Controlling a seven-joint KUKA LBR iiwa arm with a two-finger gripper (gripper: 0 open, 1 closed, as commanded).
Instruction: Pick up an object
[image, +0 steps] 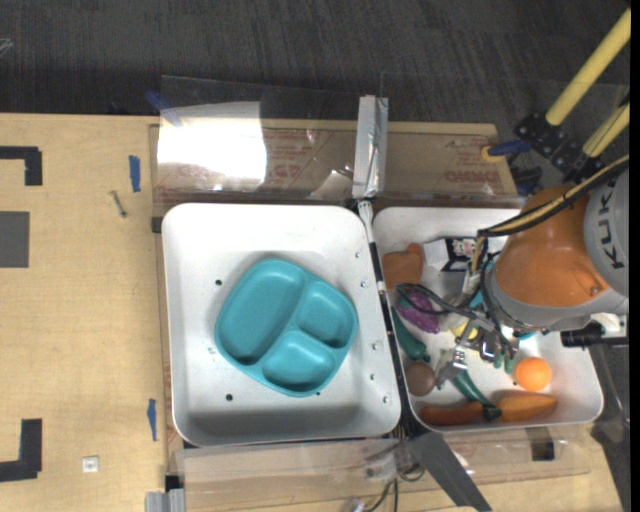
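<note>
My gripper (476, 347) reaches down into the right bin (590, 395), below the orange band of the arm (545, 268), among a clutter of small objects. Around it lie a purple piece (420, 312), a green piece (466, 382) and a brown round item (420, 378). An orange ball (534, 374) rests just to its right. An orange carrot-like piece (522, 404) and a red sausage-like piece (452, 413) lie along the bin's near wall. A tan-brown item (405, 266) sits at the far left corner. The arm hides part of the bin's contents.
The left bin (190, 300) holds a teal divided plate (287, 324) at its middle. A raised divider (380, 300) separates the two bins. Clear plastic sheeting (300, 150) and a cardboard strip run behind them. Yellow rods (590, 65) cross the upper right.
</note>
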